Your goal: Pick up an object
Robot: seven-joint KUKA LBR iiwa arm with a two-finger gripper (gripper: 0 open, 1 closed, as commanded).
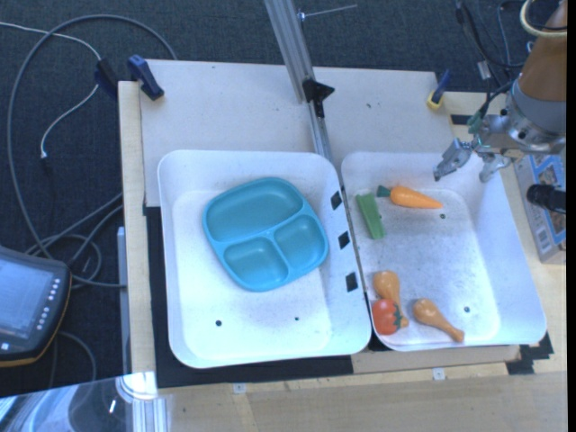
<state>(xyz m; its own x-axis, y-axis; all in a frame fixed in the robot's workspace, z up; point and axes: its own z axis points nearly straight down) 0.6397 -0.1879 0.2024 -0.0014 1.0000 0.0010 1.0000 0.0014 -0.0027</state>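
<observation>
The right bin (504, 268) holds a carrot (414, 198) near its back edge, with a green block (370, 215) just left of it. At the front left of this bin lie an orange pear-shaped piece (388, 285), a red tomato (384, 316) and a tan drumstick (438, 320). My gripper (470, 165) hangs over the bin's back right part, to the right of the carrot and a little behind it. Its two fingers are spread open with nothing between them.
A blue divided plate (265, 232) lies in the left bin (180, 241). A metal pole (292, 34) slants up from between the bins. Clamps sit at the bench's back corners, and cables and a pendant lie on the floor at left.
</observation>
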